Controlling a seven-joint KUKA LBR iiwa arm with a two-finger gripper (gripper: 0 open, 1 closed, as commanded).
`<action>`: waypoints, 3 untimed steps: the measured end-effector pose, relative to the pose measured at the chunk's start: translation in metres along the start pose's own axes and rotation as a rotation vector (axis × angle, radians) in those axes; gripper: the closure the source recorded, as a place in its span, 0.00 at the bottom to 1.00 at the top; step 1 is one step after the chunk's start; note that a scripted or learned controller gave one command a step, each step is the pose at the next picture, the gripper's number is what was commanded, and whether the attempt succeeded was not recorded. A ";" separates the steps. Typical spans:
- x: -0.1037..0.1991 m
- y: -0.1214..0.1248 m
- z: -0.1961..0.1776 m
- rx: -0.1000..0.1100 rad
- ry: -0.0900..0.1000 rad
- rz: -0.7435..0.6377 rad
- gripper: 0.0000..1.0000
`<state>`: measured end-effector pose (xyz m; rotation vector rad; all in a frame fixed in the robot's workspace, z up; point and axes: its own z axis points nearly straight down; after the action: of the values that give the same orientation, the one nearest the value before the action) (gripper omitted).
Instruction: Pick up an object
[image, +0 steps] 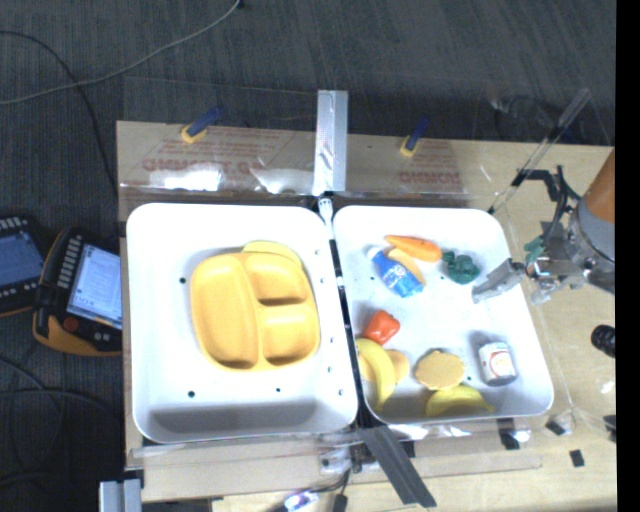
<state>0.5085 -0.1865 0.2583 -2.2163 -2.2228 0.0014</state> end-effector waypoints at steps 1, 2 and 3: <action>0.020 -0.024 0.005 0.000 0.001 0.021 0.00; 0.097 0.040 0.059 0.000 0.000 -0.264 0.00; 0.105 0.113 0.076 0.000 0.000 -0.297 0.00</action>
<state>0.6210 -0.0807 0.1825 -1.8629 -2.5265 0.0002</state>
